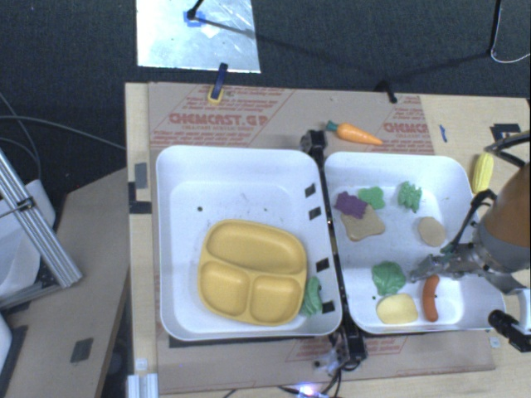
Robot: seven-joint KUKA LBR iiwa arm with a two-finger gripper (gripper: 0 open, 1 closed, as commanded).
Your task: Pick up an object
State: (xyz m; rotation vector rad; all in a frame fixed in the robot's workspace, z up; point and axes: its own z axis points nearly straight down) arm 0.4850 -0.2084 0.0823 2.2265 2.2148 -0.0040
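Red sausage [430, 298] beside pincer [425, 268], yellow lemon [397, 308]

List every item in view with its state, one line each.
Yellow divided plate: flat in the left bin.
Sausage: lying in the right bin, by the hand.
Carrot: lying outside the bins.
Corn: on the right bin's edge.
Lemon: resting near the sausage.

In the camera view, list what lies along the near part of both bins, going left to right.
Yellow tray → green leaf at its right edge → broccoli → lemon → sausage → claw, reaching in from the right just above the sausage.
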